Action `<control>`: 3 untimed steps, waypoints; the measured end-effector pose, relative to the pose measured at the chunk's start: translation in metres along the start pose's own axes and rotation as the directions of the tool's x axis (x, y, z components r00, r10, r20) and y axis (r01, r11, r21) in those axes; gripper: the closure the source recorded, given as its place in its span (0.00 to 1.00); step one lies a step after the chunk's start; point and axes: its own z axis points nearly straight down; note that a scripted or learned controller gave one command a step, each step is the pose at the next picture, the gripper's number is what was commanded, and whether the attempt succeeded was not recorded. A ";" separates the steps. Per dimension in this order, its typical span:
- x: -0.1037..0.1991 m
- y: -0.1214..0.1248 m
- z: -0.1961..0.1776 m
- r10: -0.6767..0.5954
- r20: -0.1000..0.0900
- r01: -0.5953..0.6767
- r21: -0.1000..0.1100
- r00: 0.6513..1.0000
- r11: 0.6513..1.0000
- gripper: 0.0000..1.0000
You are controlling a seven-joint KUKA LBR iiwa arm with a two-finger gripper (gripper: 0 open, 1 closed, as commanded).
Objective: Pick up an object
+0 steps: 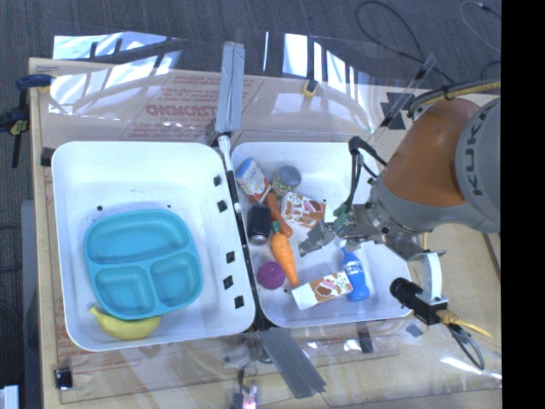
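Reaching in from the right, the gripper (317, 239) hangs over the right bin (328, 162) with its fingers spread and nothing between them — the carrot (284, 257) lies just left of the fingertips, beside a purple ball (272, 273). A blue bottle (355, 279) sits under the wrist. The left bin (72, 170) holds a blue tray (142, 262) and a banana (126, 325).

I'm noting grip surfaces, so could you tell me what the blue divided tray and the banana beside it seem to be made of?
Blue divided tray: likely moulded plastic, smooth with a soft sheen and rounded compartment edges. Banana: probably a plastic toy, given its uniform yellow and slight gloss, though a real fruit can't be excluded.
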 end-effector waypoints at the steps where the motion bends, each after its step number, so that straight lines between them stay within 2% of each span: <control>1: 0.013 0.038 0.128 -0.096 0.001 0.096 -0.001 0.995 0.995 0.00; 2: 0.012 0.038 0.119 -0.099 0.001 0.099 0.001 0.995 0.995 1.00; 3: 0.039 0.019 0.017 -0.091 0.001 0.091 -0.004 0.996 0.996 1.00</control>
